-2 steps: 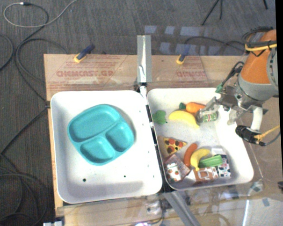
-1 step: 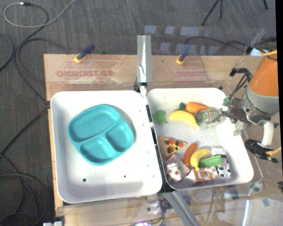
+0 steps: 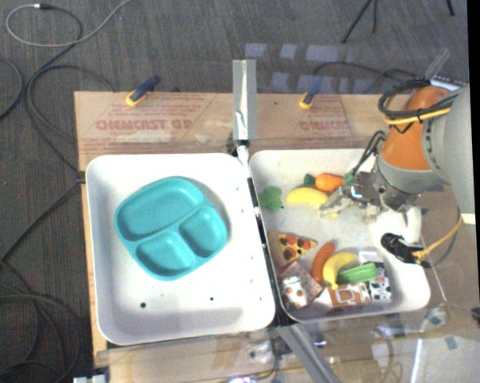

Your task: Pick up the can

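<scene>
- Camera view: red lettering is printed on the brown board (image 3: 165,122) under the bins; on the left half it can be read as "CHEMCAST GP", while the matching print on the right half is too faint and broken to be read.
- Printed labels are seen on the small packs at the near edge of the right bin (image 3: 397,158), but no word on them can be made out.
- The can (image 3: 300,288) is taken, with some doubt, to be the small red and white pack lying at the near left of the right bin, just beside a pizza slice toy (image 3: 296,244).
- The gripper (image 3: 350,198) is held over the far middle of the right bin, well apart from the can; its fingers seem slightly parted, nothing is seen between them, and how far they stand open cannot be told.
- Just left of the gripper a yellow lemon toy (image 3: 306,196), an orange carrot toy (image 3: 329,180) and a green toy (image 3: 271,198) are laid.
- Near the can a red pepper toy (image 3: 322,260), a banana toy (image 3: 341,264) and a green block (image 3: 357,273) are piled.
- The left bin (image 3: 110,303) is occupied by a teal divided plate (image 3: 172,226) with three compartments.
- The board is fixed by two yellow and blue clamps (image 3: 143,90) at its far edge.
- The floor (image 3: 177,31) is covered in dark grey carpet, across which thin cables (image 3: 42,25) are looped; tripod legs (image 3: 367,14) are seen at the far right.
</scene>
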Motion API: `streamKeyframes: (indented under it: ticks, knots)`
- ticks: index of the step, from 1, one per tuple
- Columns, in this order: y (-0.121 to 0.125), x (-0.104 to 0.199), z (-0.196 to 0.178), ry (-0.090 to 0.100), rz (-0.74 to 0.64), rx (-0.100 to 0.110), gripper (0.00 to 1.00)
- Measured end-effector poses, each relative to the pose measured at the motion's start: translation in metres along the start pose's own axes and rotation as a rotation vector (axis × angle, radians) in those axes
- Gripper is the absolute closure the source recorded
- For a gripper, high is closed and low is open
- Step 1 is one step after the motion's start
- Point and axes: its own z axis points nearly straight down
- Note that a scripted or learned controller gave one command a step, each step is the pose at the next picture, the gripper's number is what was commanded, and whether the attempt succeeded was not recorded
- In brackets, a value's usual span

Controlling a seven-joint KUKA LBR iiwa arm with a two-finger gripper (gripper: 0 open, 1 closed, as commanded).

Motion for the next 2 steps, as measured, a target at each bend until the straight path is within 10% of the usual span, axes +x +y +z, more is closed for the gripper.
streamKeyframes:
  ticks: [1, 2]
  knots:
    - [0.0548, 0.0016, 0.0000, 0.014, -0.029, 0.015, 0.00]
    - [0.0533, -0.0023, -0.0065, 0.001, -0.027, 0.019, 1.00]
